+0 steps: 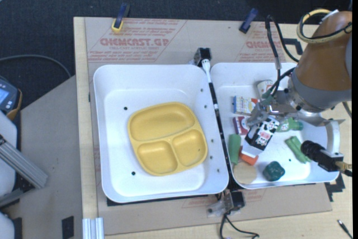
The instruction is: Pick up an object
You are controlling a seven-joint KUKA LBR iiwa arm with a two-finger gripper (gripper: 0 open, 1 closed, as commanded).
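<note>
The hand (267, 113) is seen low over the right bin (224, 73), just above a small black-and-white printed carton (260, 137); whether it is spread or pressed together cannot be told (the metal parts blur together). The carton, boxy with a red lower end, lies tilted among clutter: a green stick (234, 148) to its left, a pale round disc (244, 172) nearer, a teal lump (274, 170) beside it. In the left bin (106, 120) a smooth yellow three-compartment plate (166, 136) is set.
</note>
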